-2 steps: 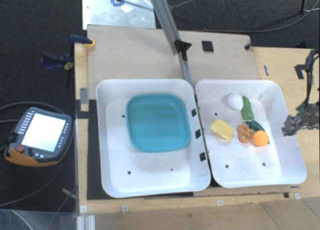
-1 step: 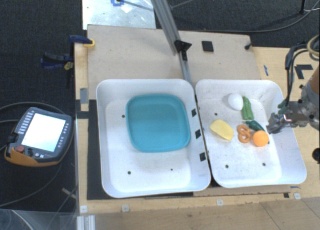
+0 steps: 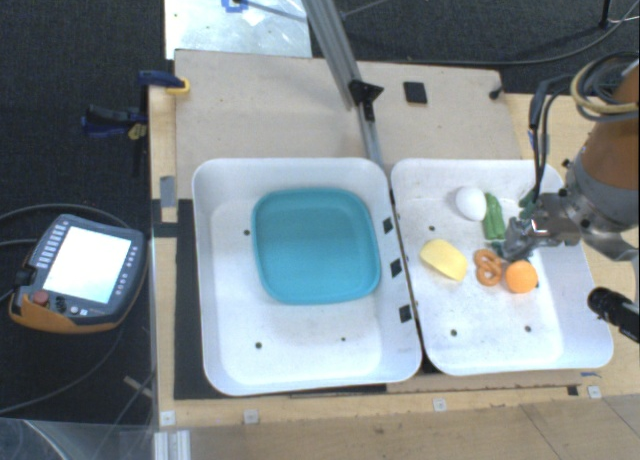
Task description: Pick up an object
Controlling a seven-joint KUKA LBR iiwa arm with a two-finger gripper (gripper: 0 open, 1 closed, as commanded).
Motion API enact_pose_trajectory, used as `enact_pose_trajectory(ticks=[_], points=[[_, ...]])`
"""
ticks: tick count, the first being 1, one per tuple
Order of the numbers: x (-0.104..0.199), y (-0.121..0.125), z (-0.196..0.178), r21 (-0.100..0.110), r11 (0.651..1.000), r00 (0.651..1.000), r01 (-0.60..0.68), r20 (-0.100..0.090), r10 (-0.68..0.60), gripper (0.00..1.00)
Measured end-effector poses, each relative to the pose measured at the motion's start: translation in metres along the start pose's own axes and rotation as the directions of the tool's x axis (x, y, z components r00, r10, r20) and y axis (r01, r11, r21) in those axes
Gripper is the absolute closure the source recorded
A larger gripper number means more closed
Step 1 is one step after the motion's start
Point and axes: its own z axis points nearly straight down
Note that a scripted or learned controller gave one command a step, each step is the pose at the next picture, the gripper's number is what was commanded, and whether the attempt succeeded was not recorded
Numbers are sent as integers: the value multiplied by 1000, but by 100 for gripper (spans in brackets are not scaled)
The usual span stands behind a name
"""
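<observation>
The tool point(image 3: 522, 235) hangs low over the right bin point(image 3: 560, 348), near that bin's right edge, at the end of the grey arm point(image 3: 600, 203) with its orange band; whether it is released or clenched cannot be told. Just below it lies an orange ball point(image 3: 521, 277), touching an orange pretzel-shaped ring point(image 3: 488, 268) on its left. A green pod point(image 3: 494, 216) lies just left of the tool, beside a white egg point(image 3: 470, 202) toward the bin's far edge. A yellow wedge point(image 3: 444, 259) sits nearer the bin's left edge. The left bin point(image 3: 230, 348) holds a teal square plate point(image 3: 315, 245). A control pendant point(image 3: 78, 270) rests off the worktop's point(image 3: 280, 98) left edge.
</observation>
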Motion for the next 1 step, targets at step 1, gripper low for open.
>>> enact_pose_trajectory(ticks=[1], points=[[46,6,4,0,1000,1000,-1,0,1,100]])
